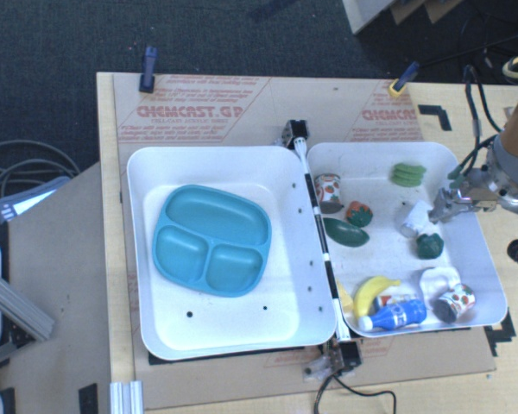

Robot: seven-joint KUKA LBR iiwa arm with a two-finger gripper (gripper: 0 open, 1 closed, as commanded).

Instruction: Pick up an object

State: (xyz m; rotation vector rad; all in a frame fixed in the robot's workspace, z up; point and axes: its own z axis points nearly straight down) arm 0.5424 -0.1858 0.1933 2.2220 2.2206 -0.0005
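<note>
Fingers [414, 222] point down-left into the right bin [492, 270], their tips just above a dark green lump [429, 246], likely the thing to pick, though their gap is too blurred to judge and nothing shows between them. From the left, a blue plate [211, 240] lies alone in the left bin [142, 231], while the right bin carries the loose pickings: a cup [328, 190], a banana [373, 293], a bottle [397, 316]. The arm [509, 158] leans in low over the counter [242, 110] from the right, wrist bent toward the lump.
</note>
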